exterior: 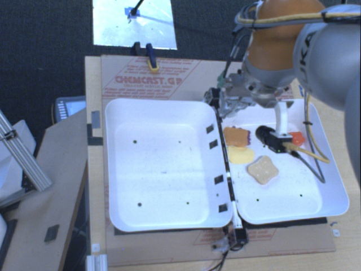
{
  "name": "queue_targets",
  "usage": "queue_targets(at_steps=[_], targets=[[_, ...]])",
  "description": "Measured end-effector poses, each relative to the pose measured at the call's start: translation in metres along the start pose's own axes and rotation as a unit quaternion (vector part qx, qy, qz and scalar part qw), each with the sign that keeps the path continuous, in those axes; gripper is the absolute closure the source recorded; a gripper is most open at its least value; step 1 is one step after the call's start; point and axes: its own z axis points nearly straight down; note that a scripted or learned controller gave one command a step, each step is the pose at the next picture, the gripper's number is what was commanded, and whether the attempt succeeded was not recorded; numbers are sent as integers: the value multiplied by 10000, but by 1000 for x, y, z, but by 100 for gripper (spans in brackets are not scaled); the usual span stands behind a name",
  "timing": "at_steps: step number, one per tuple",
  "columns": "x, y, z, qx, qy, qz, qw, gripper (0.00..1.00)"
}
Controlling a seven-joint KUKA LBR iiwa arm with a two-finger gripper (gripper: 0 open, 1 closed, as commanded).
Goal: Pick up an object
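Tool [224,105] low over right bin [293,203] far-left corner, arm angled steeply down; open or closed, cannot tell.

Two bins side by side on a cardboard sheet [148,79].
The left bin [158,168] meets the right bin [307,192] rim to rim. In the right bin, near its left wall: square toy food piece [237,136] at the back, flat round piece [241,155] touching it in front, toy toast slice [263,169] before and right. The gripper [225,103] hangs over that bin's back left corner.
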Motion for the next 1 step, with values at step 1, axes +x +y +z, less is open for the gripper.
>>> queue_targets(at_steps=[1], targets=[[32, -81, -42, 32, -1, 17, 10000, 100]])
